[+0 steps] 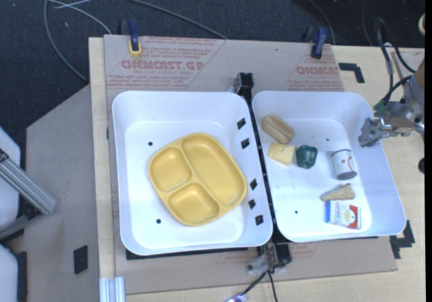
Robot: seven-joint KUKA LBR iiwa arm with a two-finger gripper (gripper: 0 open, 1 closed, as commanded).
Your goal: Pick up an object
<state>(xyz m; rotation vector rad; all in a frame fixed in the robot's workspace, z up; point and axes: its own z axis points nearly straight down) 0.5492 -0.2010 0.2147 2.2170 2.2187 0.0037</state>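
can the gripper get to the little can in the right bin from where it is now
Probably yes. The gripper sits at the right bin's right rim, and the can lies just below-left of it with open white floor around it.

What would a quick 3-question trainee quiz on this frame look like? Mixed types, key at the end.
1. True or false: the yellow divided tray lies in the same bin as the green object.
2. Multiple choice: which item lies nearest the camera view's bottom edge in the right bin? A) small can B) carton C) bread roll
3. Fill in: the gripper sits over the right bin's ____ rim as the camera sees it.

Key: 1. False, the tray is in the left bin. 2. B. 3. Right.
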